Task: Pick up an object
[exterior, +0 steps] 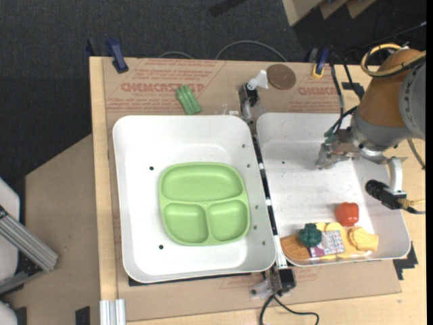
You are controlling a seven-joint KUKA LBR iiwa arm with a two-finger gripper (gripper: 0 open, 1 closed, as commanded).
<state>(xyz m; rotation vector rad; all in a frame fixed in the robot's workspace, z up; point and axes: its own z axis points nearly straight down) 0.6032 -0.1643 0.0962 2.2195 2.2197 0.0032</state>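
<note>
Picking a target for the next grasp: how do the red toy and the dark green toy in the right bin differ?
The red toy is rounded and stands apart on bare bin floor; the dark green toy is knobbly and sits against the cluster at the near edge, touching a tan piece and a printed packet. The red toy lies nearer the gripper. Both are small and rest in the right bin.

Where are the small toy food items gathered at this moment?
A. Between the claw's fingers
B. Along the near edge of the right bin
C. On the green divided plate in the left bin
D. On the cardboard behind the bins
B: the red tomato-like toy, the dark green toy and the yellow toy lie clustered by the near rim of the right white bin, apart from the claw.
</note>
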